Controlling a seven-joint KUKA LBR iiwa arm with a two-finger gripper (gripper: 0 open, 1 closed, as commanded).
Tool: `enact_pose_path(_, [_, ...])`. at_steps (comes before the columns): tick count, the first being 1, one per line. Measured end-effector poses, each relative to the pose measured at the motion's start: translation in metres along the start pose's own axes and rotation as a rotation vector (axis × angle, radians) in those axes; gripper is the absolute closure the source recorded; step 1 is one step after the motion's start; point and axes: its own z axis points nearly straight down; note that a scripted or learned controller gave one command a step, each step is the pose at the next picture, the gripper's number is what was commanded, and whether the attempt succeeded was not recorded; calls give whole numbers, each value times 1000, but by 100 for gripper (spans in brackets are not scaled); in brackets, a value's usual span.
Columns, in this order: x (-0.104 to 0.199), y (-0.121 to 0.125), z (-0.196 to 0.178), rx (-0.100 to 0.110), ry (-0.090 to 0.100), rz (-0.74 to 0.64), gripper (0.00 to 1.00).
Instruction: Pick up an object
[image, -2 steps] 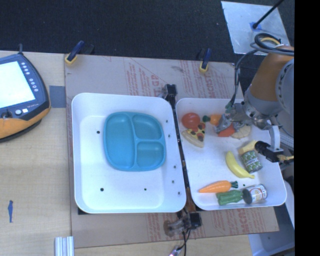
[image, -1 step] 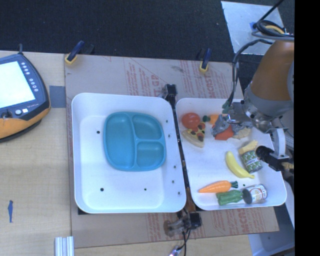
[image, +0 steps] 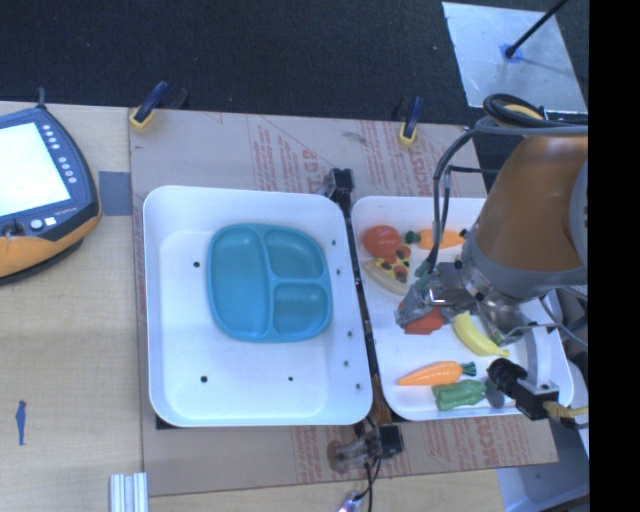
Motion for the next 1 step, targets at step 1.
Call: enact_pose_path(1, [69,22,-4,-1,-2,-1,100])
